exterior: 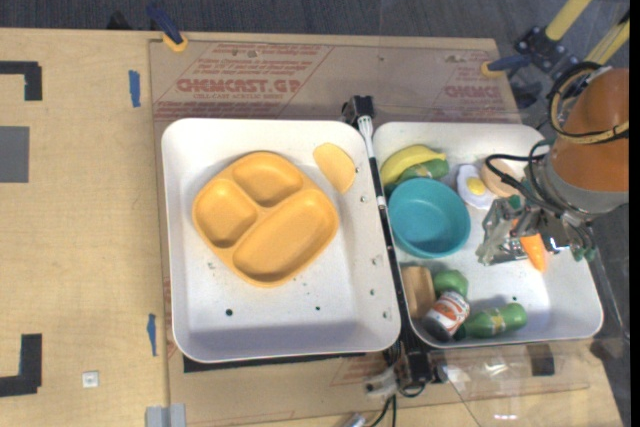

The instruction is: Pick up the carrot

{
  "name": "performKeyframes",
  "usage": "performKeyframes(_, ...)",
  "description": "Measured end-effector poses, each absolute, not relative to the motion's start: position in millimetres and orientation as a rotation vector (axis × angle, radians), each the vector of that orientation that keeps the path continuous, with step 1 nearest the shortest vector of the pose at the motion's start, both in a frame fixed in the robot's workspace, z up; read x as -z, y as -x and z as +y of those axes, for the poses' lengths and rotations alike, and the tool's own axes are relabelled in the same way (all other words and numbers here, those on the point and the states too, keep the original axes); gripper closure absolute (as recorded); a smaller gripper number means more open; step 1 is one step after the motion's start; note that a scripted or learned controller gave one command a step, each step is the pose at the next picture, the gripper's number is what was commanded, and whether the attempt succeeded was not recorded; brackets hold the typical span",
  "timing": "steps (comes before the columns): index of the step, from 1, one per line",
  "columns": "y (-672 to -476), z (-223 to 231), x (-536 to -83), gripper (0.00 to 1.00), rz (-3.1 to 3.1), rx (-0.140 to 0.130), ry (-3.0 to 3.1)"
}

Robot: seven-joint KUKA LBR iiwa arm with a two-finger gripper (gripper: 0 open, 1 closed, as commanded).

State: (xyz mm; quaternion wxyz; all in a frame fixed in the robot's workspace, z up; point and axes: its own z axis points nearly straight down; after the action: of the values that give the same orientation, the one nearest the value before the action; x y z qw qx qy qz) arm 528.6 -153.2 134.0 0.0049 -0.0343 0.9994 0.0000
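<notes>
Surveying the bench from the left, we record first the left bin (190, 315), a shallow white tray. An orange divided plate (264, 215) with three compartments lies across its middle. At about two o'clock from the plate, just off its rim, sits a small pale yellow piece (335, 165); we cannot identify it further.

The right bin (585, 310) stands directly at three o'clock from the left one, the two rims meeting at a dark clamp (359, 108). Within it we note a teal bowl (430, 217) at the left side. A yellow banana (410, 159) lies at twelve o'clock from the bowl, touching its rim. A white and yellow item (472, 183), small and blurred, sits at two o'clock from the bowl. At six o'clock from the bowl lie a tan block (418, 287), a small can with a red label (449, 312) and a green vegetable (495, 319), close together along the near edge.

The carrot (536, 249), a short orange piece, lies at three o'clock from the bowl, in the right half of the bin. The gripper (515, 240) is down at that same spot, and the carrot sits against its metal parts. We cannot tell whether it is grasping the carrot or merely beside it. The orange-banded arm (592, 150) rises at one o'clock from the gripper.
</notes>
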Motion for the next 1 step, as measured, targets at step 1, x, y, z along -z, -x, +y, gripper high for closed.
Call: performKeyframes(1, -531.4, -152.7, -145.4, 1.00, 3.120, 0.002, 0.106)
